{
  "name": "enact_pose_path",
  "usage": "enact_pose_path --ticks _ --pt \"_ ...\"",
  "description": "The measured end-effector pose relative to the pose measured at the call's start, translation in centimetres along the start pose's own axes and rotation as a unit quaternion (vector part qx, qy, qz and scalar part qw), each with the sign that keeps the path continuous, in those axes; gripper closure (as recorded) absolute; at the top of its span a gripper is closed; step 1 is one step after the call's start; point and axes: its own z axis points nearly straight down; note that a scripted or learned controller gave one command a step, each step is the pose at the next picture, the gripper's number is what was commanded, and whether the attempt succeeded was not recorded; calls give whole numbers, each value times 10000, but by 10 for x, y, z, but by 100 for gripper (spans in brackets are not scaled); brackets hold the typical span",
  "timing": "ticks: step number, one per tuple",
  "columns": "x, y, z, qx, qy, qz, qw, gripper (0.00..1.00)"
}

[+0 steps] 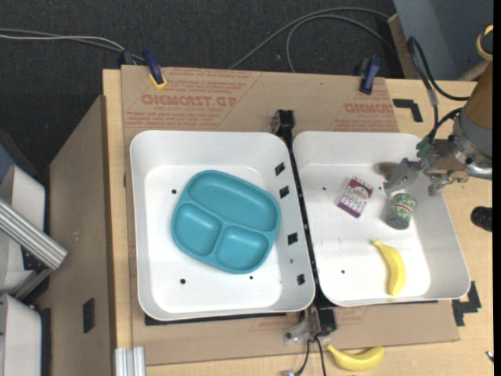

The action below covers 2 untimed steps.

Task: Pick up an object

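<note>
A: Where are the things it could pick up?

B: Three lie in the right bin (pixel 438 284). A small can (pixel 401 209) with a green label sits just below the gripper (pixel 405 177), close under its fingertips. A small box (pixel 355 197) with a red and purple face lies to the gripper's left, a little apart from the can. A banana (pixel 392 265) lies further below the gripper, towards the near rim of that bin.

A: Is the gripper holding any of them?

B: No. Nothing sits between its fingers; they stand apart, hovering over the far half of the bin just above the can.

A: And further out?

B: The left bin (pixel 149 233), well to the gripper's left, holds a teal divided plate (pixel 225 221) with three compartments. A second banana (pixel 356 357) lies outside the bins on the cardboard sheet (pixel 235 92), below the right bin's near edge. Two blue clamps (pixel 369 74) pin that sheet at its far edge.
</note>
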Motion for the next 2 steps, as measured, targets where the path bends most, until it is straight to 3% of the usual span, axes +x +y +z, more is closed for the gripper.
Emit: enact_pose_path --ticks 1,2 --pt "0 2 -7 -65 -14 -19 10000 0" --pt "5 9 38 -44 -7 -17 10000 0"
